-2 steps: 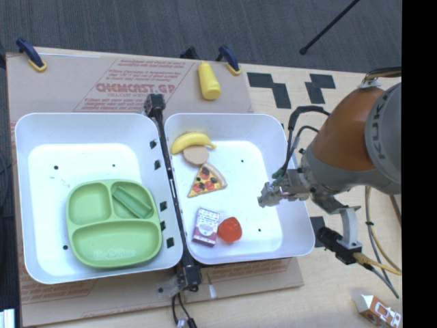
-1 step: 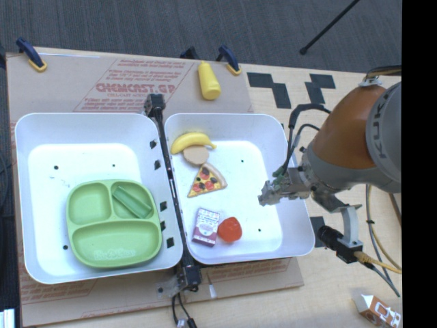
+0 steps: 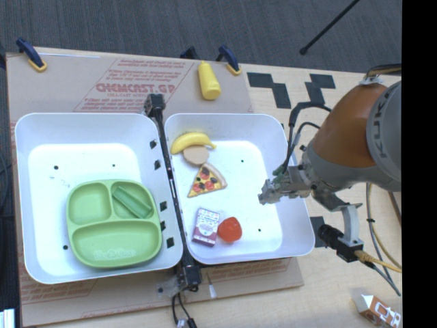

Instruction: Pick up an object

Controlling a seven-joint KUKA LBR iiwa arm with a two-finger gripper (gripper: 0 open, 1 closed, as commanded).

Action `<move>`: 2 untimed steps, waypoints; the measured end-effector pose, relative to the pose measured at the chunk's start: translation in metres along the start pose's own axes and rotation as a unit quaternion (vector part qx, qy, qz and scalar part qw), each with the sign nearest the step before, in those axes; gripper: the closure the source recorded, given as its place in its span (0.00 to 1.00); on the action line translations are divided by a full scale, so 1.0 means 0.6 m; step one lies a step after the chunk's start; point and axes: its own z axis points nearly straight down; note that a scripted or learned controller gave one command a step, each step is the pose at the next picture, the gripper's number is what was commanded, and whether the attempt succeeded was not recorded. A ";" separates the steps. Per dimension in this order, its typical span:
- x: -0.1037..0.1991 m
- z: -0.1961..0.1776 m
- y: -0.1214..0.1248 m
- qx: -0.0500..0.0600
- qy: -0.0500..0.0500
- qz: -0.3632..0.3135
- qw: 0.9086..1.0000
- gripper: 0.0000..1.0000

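1. Camera view: the claw hangs over the right bin's right edge; whether it is spread or pressed together, I cannot tell.
2. Left of the claw lie a pizza slice, banana, red tomato and small carton.

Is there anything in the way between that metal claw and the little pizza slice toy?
No. In the camera view, bare white bin floor separates the gripper from the triangular toy pizza slice.
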 end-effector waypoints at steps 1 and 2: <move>-0.005 -0.001 -0.001 0.000 0.000 0.001 1.000 1.00; 0.014 0.001 -0.001 0.002 0.001 -0.001 1.000 1.00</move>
